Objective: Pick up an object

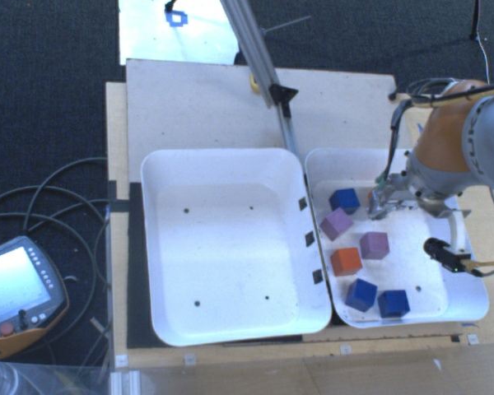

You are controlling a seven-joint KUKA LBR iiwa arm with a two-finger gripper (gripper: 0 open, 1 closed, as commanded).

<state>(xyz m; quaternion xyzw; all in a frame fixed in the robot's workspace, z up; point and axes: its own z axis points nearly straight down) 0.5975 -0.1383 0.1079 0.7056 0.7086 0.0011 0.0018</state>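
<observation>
Hand [379, 205] low in right bin [469, 307], just beside blue block [344, 200]; grip state impossible to tell. Purple block [337, 223] nearby.

The arm [469, 142] ran off the right edge, so its upper part went unseen. The gripper [379, 204] was too small and too blurred to show how its fingers stood. Just beside the jaws, on their left, a sliver of something orange-red [370, 197] showed against the metal; it was perhaps a block, though most of it was hidden behind the gripper. Well below and far left of the jaws, the handheld screen [16, 290] was cut by the left edge. A grey pole [251, 44], well above the jaws, left the top edge.
</observation>
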